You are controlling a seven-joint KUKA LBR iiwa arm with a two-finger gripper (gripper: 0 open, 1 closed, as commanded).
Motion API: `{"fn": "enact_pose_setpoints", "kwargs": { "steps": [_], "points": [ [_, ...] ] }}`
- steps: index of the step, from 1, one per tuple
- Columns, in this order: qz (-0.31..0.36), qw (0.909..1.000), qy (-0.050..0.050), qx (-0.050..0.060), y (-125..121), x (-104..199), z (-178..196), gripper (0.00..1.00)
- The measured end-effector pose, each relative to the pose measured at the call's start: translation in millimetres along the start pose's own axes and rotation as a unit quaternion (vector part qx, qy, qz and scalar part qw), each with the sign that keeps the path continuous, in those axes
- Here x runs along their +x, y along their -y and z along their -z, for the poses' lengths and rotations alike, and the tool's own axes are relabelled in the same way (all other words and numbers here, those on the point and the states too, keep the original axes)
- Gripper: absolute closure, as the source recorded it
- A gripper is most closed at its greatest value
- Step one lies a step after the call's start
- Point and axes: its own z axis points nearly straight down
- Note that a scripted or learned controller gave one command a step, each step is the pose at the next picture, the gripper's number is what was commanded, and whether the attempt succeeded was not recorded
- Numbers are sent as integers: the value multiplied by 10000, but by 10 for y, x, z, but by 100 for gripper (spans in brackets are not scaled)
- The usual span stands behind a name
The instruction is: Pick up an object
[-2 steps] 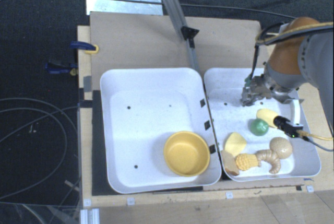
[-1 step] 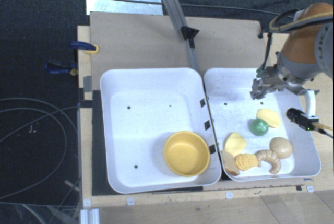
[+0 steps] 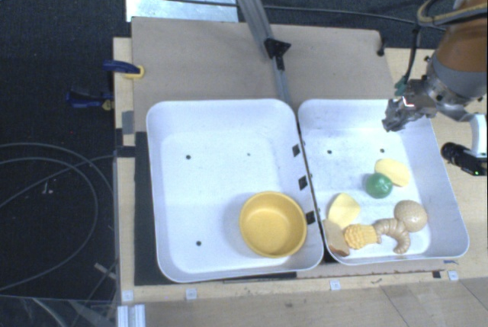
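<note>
Leftmost, outside the bench edge at the upper left of the frame, sit two clamps: a blue one and a blue-and-yellow one. Two white bins lie side by side across the middle. The left bin holds a single yellow bowl, upright, near its lower right corner. The right bin holds five small things gathered in its lower half: a pale yellow wedge, a knobbly yellow-orange piece just below it, a tan mushroom-like piece touching that, one green ball, and a pale yellow lemon-like piece just beside the ball. The claw hangs over the right bin's upper right area, well above and apart from the five objects in the picture; whether its fingers are spread or closed cannot be told, and nothing is seen in them. No legible writing appears anywhere.
</note>
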Motion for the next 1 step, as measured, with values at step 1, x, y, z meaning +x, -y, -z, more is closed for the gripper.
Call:
{"fn": "enact_pose_setpoints", "kwargs": {
  "steps": [1],
  "points": [
    [29,10000,-5,9,-19,-2,390,100]
  ]
}}
